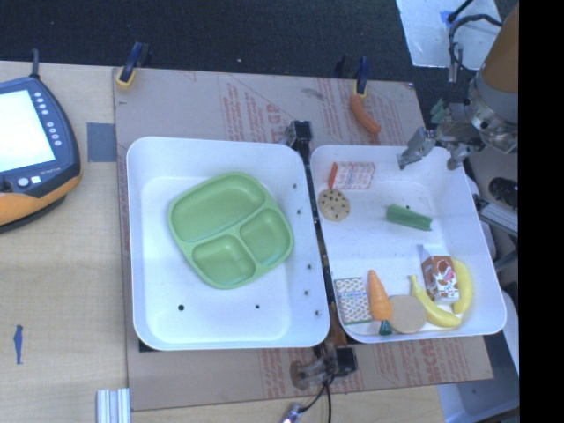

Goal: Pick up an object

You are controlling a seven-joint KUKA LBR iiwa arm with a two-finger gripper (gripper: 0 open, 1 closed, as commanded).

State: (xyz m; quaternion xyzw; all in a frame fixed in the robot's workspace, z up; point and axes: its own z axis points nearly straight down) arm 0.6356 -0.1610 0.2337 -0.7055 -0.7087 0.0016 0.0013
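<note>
One green tray [231, 229], one carrot [378, 296], one banana [446, 304] — two bins [141, 236]

Bright, even overhead light; soft shadows; white bins [141, 236] slightly overexposed; mild blur

Two bins [141, 236], one green tray [231, 229], two carrots [378, 296]

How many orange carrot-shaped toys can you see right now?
2. One orange carrot-shaped toy lies near the front of the right white bin; another lies on the cardboard sheet behind that bin.
</note>
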